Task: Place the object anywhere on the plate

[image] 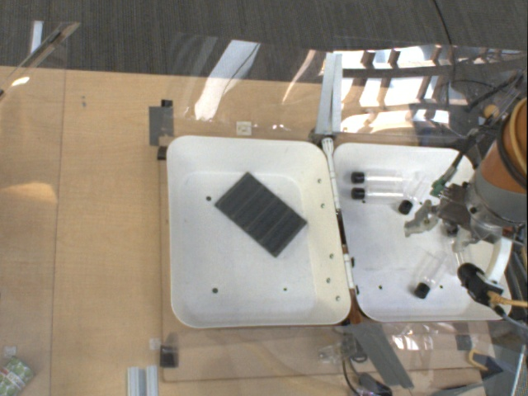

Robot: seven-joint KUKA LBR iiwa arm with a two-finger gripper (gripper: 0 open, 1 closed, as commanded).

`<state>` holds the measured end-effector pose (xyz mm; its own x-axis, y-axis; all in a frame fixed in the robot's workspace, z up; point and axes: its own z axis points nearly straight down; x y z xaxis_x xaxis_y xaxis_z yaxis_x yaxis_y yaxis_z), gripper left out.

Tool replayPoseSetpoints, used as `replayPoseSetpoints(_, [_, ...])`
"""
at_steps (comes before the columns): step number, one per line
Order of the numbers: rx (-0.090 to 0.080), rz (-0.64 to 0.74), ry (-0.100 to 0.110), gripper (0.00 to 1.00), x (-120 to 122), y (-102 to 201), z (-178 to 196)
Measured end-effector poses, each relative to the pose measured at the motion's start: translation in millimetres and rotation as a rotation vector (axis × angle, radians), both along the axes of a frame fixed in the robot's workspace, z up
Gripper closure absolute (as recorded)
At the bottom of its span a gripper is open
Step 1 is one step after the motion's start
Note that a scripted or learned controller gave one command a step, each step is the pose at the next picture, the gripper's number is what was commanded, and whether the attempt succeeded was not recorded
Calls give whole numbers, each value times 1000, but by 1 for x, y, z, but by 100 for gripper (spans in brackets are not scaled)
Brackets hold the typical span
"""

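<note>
A dark grey ridged plate (261,214) lies at a slant in the middle of the left bin (190,295). The right bin (375,304) holds several clear vials with black caps. Two vials (381,178) (384,194) lie side by side near its upper left. A third vial (411,200) rests just left of my gripper (429,218). Another vial (427,277) lies below the gripper, toward the bin's front. The gripper hangs low over the right part of the right bin, close above the third vial. I see nothing held in it.
The grey arm with its orange band (499,167) covers the right bin's right side. A raised divider (338,221) separates the two bins. Cables and brackets (487,291) sit at the lower right. Wooden bench surrounds the bins.
</note>
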<state>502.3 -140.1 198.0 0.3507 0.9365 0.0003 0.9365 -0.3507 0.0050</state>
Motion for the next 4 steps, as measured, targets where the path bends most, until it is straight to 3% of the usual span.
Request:
replayPoseSetpoints(2, [0,0,0,0,0,0,0])
replayPoseSetpoints(3, [3,-333,0,0,-14,131,62])
replayPoseSetpoints(4, [2,-323,0,100,-12,132,72])
